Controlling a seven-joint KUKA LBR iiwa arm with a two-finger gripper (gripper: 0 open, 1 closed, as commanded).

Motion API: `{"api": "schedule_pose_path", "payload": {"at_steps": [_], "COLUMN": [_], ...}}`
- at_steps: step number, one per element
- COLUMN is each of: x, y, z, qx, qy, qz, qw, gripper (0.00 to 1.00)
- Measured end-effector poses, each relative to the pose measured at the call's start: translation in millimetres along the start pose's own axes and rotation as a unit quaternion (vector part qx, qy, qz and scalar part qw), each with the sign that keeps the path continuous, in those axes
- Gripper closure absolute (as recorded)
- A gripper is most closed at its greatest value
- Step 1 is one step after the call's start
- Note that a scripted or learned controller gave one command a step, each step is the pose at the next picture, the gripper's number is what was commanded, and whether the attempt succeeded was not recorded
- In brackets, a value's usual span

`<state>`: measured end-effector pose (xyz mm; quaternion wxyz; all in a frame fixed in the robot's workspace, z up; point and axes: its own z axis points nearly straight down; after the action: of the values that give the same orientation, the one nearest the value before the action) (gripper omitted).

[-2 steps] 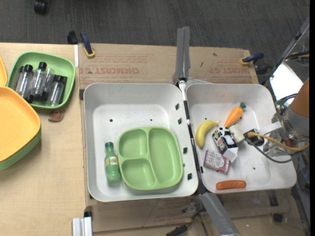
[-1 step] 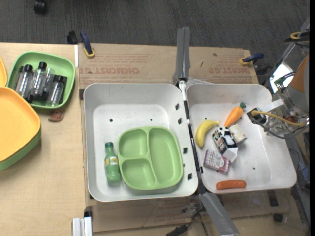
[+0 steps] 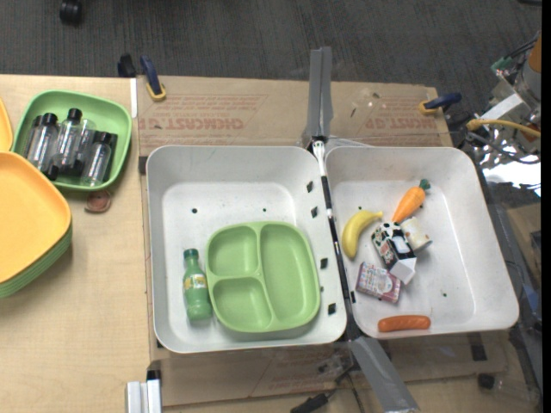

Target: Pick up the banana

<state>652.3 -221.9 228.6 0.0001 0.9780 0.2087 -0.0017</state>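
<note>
One banana (image 3: 357, 231) lies in the right bin (image 3: 482, 317); the claw's state I cannot tell.

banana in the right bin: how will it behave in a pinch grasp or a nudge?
The small curved yellow banana looks like a smooth toy, so probably light, rigid and a bit slippery. Its curve means it would likely pivot or rock rather than roll straight. It lies close to the right white bin's left wall, so a nudge may wedge it there.
</note>
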Motion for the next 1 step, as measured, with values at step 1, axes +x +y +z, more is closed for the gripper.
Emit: {"api": "schedule_pose_path", "payload": {"at_steps": [1], "x": [-32.5], "y": [-17.0], "z": [138.3], "qx": [0.002], "qy": [0.0], "qz": [0.012], "qw": [0.9999], "gripper": [1.0]}}
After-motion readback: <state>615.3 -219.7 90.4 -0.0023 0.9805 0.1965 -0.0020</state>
